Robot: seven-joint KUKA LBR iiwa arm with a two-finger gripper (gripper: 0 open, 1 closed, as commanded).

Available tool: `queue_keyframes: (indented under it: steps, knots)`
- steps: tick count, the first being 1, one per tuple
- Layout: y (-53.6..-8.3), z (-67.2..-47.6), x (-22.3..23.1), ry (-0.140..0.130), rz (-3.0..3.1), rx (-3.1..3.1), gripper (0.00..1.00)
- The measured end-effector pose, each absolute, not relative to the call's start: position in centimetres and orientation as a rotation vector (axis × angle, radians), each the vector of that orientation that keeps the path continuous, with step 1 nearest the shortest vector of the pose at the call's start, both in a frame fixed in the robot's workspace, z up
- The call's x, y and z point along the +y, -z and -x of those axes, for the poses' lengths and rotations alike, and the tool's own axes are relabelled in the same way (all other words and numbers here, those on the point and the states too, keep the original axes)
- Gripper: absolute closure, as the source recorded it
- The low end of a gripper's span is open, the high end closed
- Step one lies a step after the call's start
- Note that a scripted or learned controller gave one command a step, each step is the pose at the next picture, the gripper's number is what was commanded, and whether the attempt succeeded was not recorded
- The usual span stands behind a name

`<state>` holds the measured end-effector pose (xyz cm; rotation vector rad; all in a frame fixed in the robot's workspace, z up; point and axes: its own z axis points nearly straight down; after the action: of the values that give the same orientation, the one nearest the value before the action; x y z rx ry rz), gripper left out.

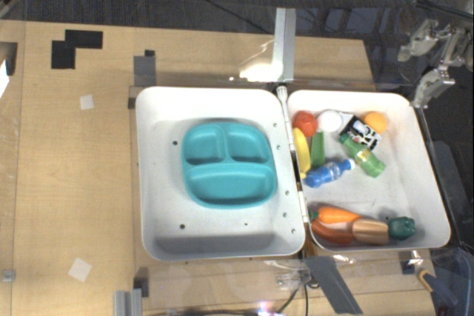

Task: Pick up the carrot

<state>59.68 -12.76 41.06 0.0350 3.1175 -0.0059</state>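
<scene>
Here the carrot [337, 216] is an orange, tapered piece lying on its side in the near left corner of the right bin [426, 181], close to the divider wall [295, 159]. A brown piece [369, 231] touches it on the near right, with a dark green piece [401, 227] beyond. Open bin floor lies just far of the carrot. The gripper [437, 59] sits at the far right, outside the bin; whether it is open cannot be told.
</scene>
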Motion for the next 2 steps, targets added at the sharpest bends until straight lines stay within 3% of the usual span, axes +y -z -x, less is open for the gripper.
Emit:
queue_keyframes:
  steps: [1,2]
  knots:
    - [-40.9,-53.2,-18.5,0.008,0.461,3.096,0.00]
    - [-48.7,-50.6,-20.6,0.011,0.237,3.116,0.00]
